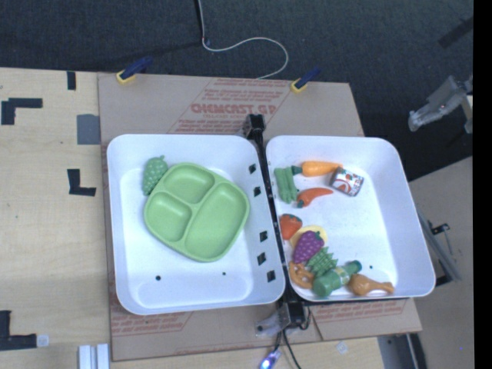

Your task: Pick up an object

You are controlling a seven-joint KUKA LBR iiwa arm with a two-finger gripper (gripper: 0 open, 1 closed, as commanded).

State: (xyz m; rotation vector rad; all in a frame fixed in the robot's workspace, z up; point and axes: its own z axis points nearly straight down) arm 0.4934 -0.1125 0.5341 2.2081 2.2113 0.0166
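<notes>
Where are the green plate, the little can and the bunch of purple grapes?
green plate [197,212]: camera view, on its middle ridge, left bin.
little can [347,181]: camera view, on its side wall, right bin.
purple grapes [306,246]: camera view, middle of the bunch.

Two bins side by side on cardboard sheet [231,102]. Left bin [131,283]: divided plate [197,212] near centre, toy grapes [154,173] touching plate's far-left edge. Right bin [400,229]: carrot [320,168], can [347,181] beside it, beans [285,184] & pepper [314,196] toward far-left corner; tomato [290,225], second grape bunch [306,246] along left wall; drumstick [369,286] at near edge.
</notes>
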